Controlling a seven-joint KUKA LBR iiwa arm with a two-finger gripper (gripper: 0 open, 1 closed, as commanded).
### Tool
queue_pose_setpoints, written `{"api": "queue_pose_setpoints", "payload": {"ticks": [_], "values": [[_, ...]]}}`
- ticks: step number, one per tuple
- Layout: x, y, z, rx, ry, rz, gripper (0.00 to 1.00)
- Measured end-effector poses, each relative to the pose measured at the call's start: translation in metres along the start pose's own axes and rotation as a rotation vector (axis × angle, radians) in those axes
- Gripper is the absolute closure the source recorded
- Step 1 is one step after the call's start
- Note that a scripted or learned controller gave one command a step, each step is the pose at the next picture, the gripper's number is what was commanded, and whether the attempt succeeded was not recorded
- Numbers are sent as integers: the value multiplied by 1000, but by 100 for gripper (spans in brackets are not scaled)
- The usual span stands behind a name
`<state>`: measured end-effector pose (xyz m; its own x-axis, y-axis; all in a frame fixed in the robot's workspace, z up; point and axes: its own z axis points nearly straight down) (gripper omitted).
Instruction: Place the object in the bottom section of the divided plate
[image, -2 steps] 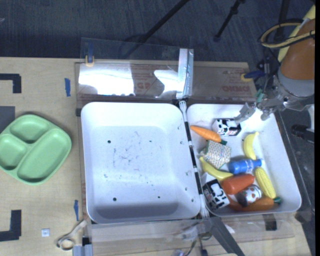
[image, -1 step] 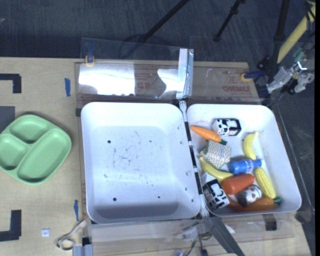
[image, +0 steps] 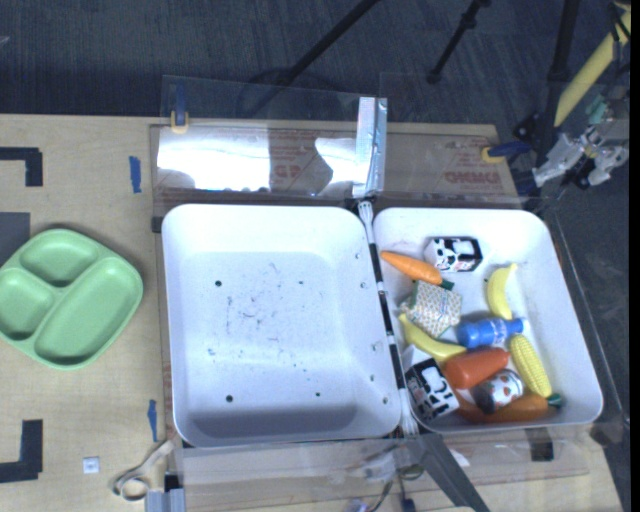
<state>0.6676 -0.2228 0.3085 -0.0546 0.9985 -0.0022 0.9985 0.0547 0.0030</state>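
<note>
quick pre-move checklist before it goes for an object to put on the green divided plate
1. Divided plate reachable on the bench, left of the bins: ok.
2. Its large bottom section free to take an object: ok.
3. Objects available in the right bin: ok; carrot, two bananas, corn, blue bottle and others lie there.
4. Target object separated for a clean grasp: not ok; the items are piled and touching.
5. Left bin free of obstacles along the path: ok.
6. Gripper position and state: cannot tell.
</note>
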Motion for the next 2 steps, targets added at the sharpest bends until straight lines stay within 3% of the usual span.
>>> {"api": "queue_pose_setpoints", "payload": {"ticks": [2], "values": [[0,0,0,0,0,0,0]]}}
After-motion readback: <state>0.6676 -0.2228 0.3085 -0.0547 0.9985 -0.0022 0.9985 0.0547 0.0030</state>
